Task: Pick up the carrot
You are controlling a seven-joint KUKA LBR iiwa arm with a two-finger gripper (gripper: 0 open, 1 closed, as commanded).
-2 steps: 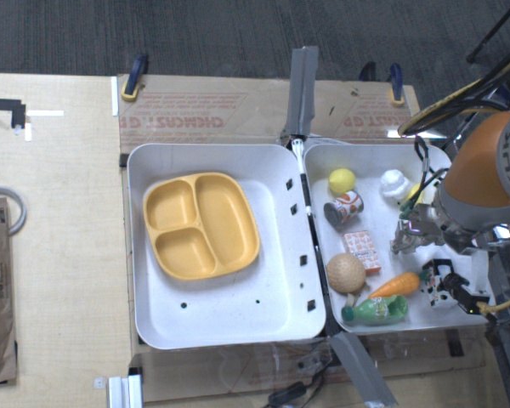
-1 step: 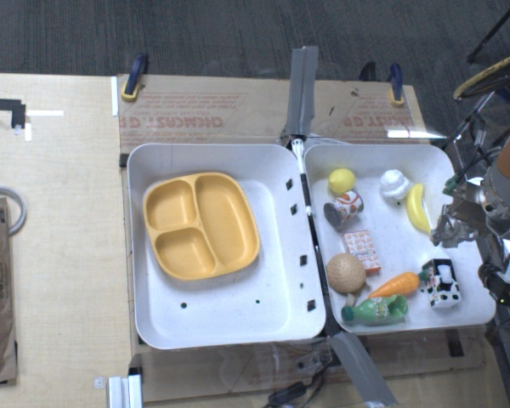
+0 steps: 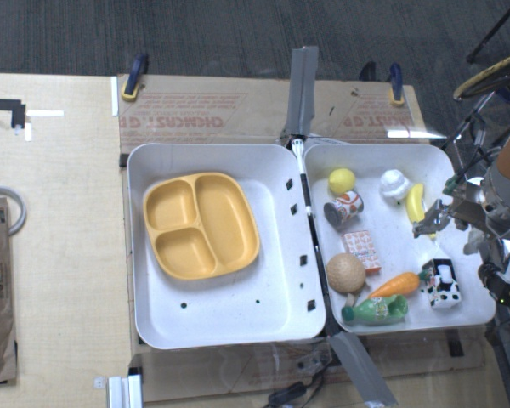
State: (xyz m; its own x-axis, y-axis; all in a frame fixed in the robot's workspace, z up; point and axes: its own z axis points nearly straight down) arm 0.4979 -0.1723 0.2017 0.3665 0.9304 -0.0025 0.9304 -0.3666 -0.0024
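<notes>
One carrot (image 3: 393, 285) lies in the right bin (image 3: 472, 317); gripper (image 3: 432, 222) state unclear.

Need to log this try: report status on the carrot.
Gripper over right bin's right side, holding nothing. Carrot lying by front wall. Green bottle and ball touching it.

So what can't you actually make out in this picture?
- Pincer: small and dark over the right bin, so whether it is open or shut is unclear.
- Arm: cut off by the picture's right edge.
- Carrot: its leafy end is hidden among the green toy.
- Patterned can: its print is too small to read.
</notes>
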